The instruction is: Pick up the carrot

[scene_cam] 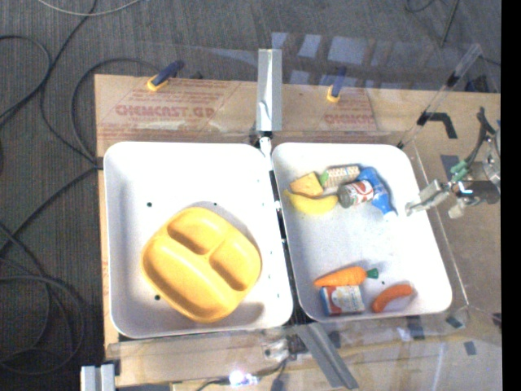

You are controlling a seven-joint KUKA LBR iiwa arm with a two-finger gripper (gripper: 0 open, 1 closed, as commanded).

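The carrot (pixel 342 278) is orange with a small green top. It lies on its side near the front of the right bin (pixel 423 243), pointing left. The gripper (pixel 446 192) hangs over the right rim of that bin, well behind and to the right of the carrot and apart from it. Nothing shows between the gripper and the carrot but bare bin floor.
A small can (pixel 343 300) and an orange sausage-like piece (pixel 392 296) lie right in front of the carrot. At the back of the right bin are a banana (pixel 313 204), a cheese wedge (pixel 305 185), a can (pixel 356 193) and a blue bottle (pixel 379 192). A yellow divided plate (pixel 202 263) sits in the left bin (pixel 130 186).
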